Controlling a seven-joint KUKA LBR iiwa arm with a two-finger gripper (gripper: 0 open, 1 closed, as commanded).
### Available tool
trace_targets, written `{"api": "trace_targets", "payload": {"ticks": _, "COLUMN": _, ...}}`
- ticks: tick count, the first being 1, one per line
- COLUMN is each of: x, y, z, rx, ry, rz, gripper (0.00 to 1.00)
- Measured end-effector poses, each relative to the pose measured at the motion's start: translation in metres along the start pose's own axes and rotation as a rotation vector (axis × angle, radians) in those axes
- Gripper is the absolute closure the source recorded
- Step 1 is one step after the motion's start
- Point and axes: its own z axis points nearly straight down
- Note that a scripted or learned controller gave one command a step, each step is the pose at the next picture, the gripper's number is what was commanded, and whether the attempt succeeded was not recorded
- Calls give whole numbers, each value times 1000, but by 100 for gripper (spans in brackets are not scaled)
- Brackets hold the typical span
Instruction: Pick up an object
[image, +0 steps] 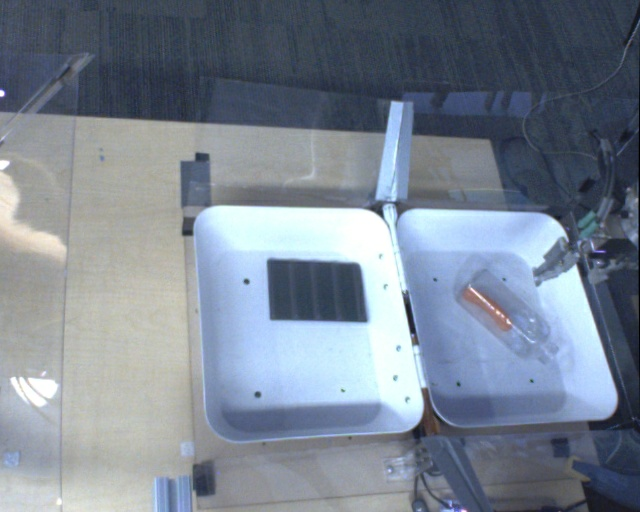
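The gripper (556, 262) hangs at the right bin's (440, 395) far right rim, whether released or clenched I cannot tell, and the clear tube with an orange core (503, 317) lies slantwise mid-bin, so straddling its narrow width looks best.

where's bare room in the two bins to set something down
Left bin: white floor is free all around the dark ribbed pad, widest along the near wall. Right bin: free along the divider side and near wall; crowded centre to right wall, where the clear bottle lies by the gripper.
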Motion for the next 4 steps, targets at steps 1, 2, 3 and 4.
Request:
{"api": "trace_targets", "payload": {"ticks": 1, "x": 15, "y": 43, "z": 162, "rx": -4, "ry": -1, "rz": -15, "gripper": 0}}
{"api": "trace_targets", "payload": {"ticks": 2, "x": 15, "y": 72, "z": 189, "rx": -11, "ry": -2, "rz": -92, "gripper": 0}}
{"api": "trace_targets", "payload": {"ticks": 3, "x": -20, "y": 80, "z": 134, "rx": -3, "ry": -1, "rz": 40, "gripper": 0}}
{"api": "trace_targets", "payload": {"ticks": 4, "x": 3, "y": 106, "z": 190, "rx": -5, "ry": -1, "rz": -122, "gripper": 0}}
